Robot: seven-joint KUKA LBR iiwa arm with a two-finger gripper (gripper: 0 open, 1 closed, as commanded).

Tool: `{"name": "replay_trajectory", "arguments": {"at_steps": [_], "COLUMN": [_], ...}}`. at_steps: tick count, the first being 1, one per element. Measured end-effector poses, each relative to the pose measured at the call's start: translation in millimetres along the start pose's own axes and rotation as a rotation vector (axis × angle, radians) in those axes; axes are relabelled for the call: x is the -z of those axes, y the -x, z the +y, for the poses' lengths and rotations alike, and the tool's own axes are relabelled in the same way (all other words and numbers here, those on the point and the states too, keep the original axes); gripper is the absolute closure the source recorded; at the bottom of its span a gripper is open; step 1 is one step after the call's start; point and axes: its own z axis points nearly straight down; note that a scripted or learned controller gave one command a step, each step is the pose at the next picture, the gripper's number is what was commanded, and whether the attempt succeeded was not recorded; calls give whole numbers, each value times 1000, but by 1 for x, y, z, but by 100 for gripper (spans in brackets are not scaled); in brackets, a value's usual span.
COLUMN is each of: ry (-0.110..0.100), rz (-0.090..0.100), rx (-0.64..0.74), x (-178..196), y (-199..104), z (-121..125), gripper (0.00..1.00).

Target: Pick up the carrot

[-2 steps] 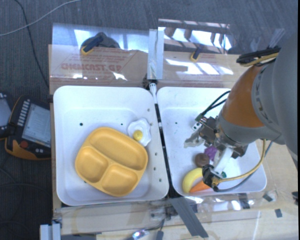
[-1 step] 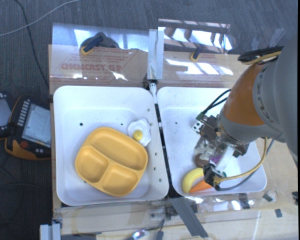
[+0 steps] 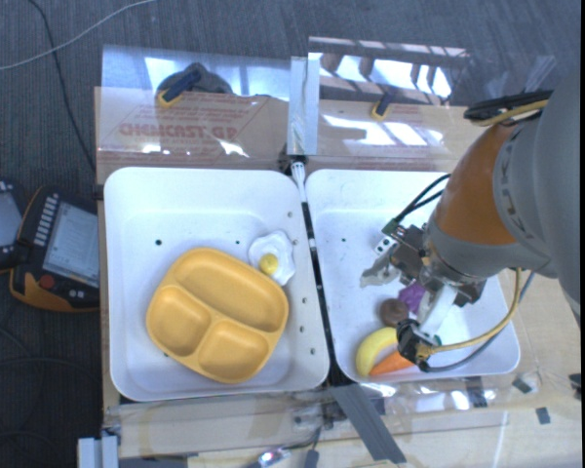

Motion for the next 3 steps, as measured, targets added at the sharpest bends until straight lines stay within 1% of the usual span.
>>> {"name": "replay_trajectory", "arguments": {"at_steps": [1,2,3], "ry": [7,5,12], "rz": [3,3,14], "rx": [106,-490,-542], "x": [-7,-3,-88], "y": [-27,27,26], "z": [-18,31,27], "gripper": [0,0,0]}}
